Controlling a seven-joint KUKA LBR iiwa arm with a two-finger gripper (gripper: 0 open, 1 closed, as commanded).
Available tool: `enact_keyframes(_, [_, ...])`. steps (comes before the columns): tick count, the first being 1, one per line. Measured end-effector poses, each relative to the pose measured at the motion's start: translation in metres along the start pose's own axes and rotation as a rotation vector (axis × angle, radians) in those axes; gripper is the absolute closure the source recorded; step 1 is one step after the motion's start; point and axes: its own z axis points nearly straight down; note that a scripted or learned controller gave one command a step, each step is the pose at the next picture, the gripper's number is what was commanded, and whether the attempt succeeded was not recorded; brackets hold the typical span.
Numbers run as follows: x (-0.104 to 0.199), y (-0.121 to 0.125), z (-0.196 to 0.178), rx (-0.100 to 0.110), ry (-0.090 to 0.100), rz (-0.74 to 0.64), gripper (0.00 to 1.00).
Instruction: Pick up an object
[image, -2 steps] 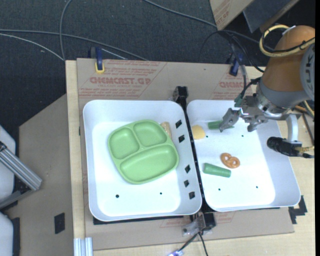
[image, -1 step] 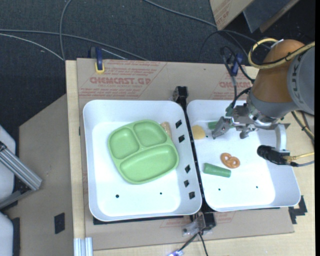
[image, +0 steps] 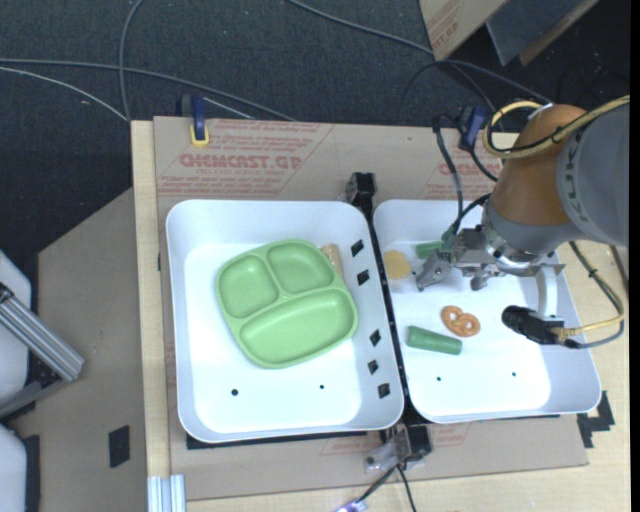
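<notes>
The left white bin is largely taken up by a green three-compartment plastic plate, leaving bare floor along its front and left wall. In the right white bin, the front half lies open, while a small brown pretzel and a green cylindrical piece lie near the middle and a pale yellow piece sits near the divider. The grey arm with its orange band overhangs the right bin's rear, with the gripper low there and a black cable crossing toward the right wall.

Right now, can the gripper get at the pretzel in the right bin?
Probably yes. The pretzel lies flat on bare bin floor, apart from the green piece beside it, and the gripper hangs just above with nothing between.
</notes>
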Motion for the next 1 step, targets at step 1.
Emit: enact_keyframes(1, [0.0002, 0.001, -0.0127, -0.004, 0.0, 0.0, 1.0])
